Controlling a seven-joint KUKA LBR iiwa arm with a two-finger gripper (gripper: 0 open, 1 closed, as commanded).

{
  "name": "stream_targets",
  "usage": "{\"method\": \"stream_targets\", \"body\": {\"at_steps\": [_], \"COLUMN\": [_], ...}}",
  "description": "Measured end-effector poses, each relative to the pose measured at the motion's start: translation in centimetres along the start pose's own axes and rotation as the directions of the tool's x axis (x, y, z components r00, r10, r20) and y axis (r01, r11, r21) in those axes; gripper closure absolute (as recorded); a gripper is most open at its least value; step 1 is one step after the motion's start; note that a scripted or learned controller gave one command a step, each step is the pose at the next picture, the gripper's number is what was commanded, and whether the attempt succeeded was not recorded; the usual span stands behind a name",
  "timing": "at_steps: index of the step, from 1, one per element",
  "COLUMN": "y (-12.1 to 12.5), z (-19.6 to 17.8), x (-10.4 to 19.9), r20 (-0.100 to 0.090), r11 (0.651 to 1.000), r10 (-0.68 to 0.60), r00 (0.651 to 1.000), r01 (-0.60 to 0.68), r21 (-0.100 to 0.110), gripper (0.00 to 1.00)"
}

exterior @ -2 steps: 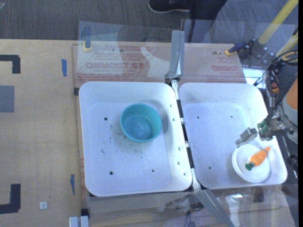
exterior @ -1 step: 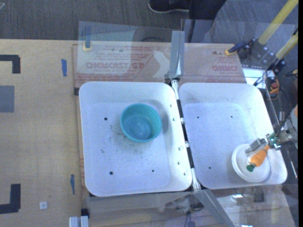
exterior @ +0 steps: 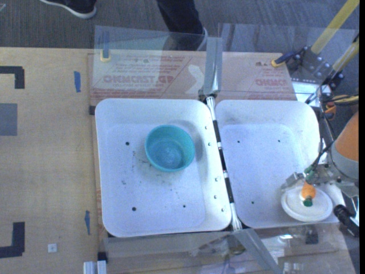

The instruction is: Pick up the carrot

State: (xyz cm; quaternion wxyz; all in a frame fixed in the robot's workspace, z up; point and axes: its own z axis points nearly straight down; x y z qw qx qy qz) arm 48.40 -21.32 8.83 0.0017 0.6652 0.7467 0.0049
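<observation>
Carrot (exterior: pixel 308 193) sits on a small white plate (exterior: pixel 296 209) in the right bin's (exterior: pixel 262 153) near right corner. Claw (exterior: pixel 311 178) is just above it; its opening cannot be told. Teal bowl (exterior: pixel 169 148) stands mid left bin (exterior: pixel 114 181).

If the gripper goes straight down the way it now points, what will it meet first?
Most likely the carrot, which lies on the white plate in the right bin. The gripper sits right above it, though depth is hard to judge from this slanted view.
</observation>
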Motion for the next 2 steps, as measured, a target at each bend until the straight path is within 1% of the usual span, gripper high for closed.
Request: {"method": "stream_targets", "body": {"at_steps": [1,2], "y": [0.0,7.5], "z": [-1.0,-7.2], "x": [-0.2,6.8], "r20": [0.002,0.005], "r11": [1.0,0.996], "r10": [0.005,0.084], "r00": [1.0,0.996], "r01": [-0.005,-0.084], "r21": [-0.002,0.011], "gripper": [1.0,1.0]}}
